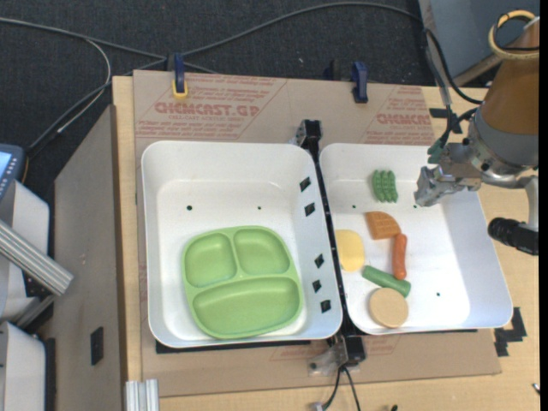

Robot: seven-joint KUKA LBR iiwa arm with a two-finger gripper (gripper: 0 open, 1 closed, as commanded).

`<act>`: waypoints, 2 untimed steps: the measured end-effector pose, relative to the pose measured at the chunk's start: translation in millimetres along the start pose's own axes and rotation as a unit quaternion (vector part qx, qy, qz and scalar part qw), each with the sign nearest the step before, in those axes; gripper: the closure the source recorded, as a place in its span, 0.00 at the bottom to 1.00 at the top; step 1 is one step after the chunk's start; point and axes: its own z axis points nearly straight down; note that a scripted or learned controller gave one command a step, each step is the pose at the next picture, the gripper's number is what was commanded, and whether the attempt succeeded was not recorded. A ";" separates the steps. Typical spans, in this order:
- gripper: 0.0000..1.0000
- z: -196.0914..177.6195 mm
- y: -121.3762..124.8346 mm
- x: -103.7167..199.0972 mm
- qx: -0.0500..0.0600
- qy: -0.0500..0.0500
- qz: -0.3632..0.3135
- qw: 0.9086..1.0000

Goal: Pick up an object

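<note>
Two white bins, the left bin (pixel 163 229) and the right bin (pixel 467 272), look like smooth, slightly glossy plastic. A green divided plate (pixel 243 281) in the left one has a matt plastic look. The bins rest on a brown cardboard sheet (pixel 257 101), matt and printed with red lettering, over a dark, rough carpet-like floor (pixel 68 7).

Divided plate (pixel 242 281) in left bin (pixel 163 229); food pieces (pixel 383 255) in right bin (pixel 462 255).

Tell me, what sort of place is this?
Probably a robot testing lab: toy food such as a carrot sits in a white bin clamped to cardboard, with cables across the floor.
</note>
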 end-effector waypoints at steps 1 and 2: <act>1.00 12.9 7.6 60.5 0.001 0.000 0.000 1.000; 1.00 14.4 15.1 121.9 -0.001 -0.001 0.001 1.000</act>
